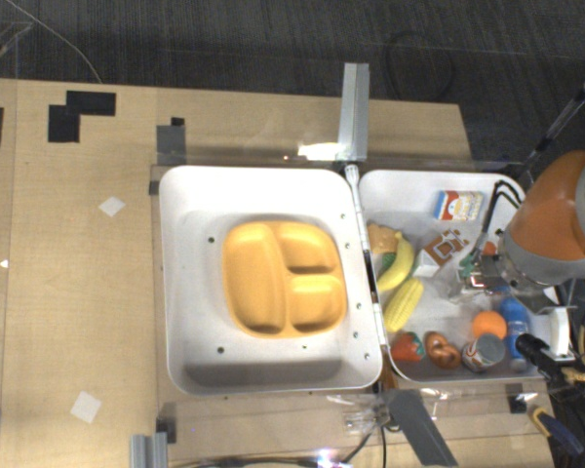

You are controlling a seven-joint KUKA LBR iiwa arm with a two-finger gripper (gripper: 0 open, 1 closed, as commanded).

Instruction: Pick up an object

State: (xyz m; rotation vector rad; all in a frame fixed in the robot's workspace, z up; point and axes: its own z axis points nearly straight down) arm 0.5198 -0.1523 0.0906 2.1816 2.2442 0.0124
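Orange-banded arm low over the right bin (pixel 409 188), nothing lifted yet
Gripper (pixel 475 279) hangs beside the banana (pixel 398 267) and corn cob (pixel 404 304); its state I cannot tell; every object lies in the bin, so the pick remains

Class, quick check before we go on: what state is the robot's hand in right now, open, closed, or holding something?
Hand: low over the right bin, near the yellow corn; open or closed cannot be told, and nothing is seen held.
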